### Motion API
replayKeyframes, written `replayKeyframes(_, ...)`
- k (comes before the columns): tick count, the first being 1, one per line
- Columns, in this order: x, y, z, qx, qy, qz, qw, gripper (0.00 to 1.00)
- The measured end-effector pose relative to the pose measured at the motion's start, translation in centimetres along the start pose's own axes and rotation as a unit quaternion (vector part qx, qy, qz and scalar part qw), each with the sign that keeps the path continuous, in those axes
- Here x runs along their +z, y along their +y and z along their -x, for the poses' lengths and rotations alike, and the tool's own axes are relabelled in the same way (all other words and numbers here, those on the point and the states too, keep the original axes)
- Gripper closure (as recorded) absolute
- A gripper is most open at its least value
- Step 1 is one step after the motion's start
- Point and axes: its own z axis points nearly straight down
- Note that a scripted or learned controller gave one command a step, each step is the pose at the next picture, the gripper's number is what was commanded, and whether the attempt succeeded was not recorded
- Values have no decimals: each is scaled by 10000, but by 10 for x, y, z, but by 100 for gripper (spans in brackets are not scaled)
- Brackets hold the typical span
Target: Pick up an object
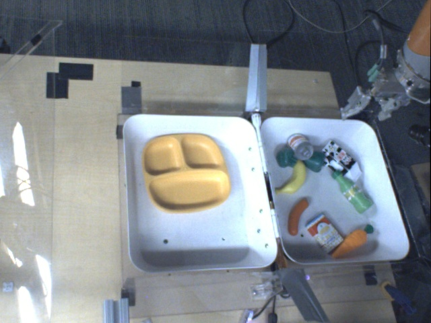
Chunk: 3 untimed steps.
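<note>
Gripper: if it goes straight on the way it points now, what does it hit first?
The gripper points down-left, so probably the right bin near its top rim. The black-and-white carton lies further along; depth is unclear.

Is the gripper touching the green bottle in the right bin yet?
Apart. The camera view shows the gripper above the right bin's far corner, with bare bin floor and the cow-print carton between it and the green bottle.

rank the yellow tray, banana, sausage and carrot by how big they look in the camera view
1. yellow tray, by far the largest
2. banana, sausage and carrot: these three look much alike in size, too close to rank
</note>
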Motion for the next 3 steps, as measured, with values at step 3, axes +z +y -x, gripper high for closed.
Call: replayKeyframes(3,147,12,-14,-933,-1,17,9956,0)
